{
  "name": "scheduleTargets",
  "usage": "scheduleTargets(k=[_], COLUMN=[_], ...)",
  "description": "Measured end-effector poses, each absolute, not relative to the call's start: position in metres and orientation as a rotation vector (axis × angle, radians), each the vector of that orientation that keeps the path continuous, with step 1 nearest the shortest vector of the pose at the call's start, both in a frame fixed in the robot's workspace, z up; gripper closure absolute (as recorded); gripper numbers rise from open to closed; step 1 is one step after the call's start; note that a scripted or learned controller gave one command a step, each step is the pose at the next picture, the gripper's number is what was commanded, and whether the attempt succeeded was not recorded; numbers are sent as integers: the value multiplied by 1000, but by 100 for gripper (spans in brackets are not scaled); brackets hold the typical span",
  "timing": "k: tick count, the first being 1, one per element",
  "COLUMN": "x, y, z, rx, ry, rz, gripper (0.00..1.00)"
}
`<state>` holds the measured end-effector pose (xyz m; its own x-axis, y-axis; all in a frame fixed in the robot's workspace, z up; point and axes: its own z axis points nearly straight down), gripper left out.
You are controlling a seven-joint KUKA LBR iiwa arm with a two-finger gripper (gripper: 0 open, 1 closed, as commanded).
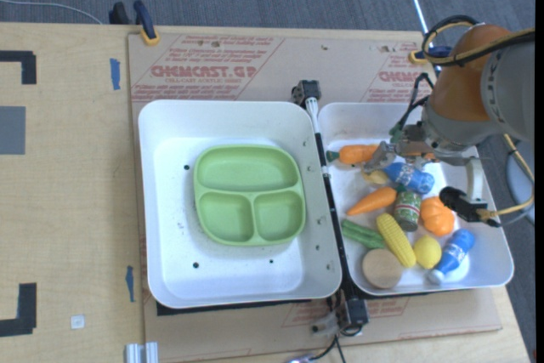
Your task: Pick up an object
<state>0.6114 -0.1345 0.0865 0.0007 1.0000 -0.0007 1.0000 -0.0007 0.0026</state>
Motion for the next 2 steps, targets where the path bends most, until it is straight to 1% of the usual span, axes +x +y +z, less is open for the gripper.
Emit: scheduleTargets(k=[1,2], x=[613,573], y=[-134,-96], z=[98,244], rx=[2217,2218], ry=[2215,2221], rz=[7,3], gripper=[100,100])
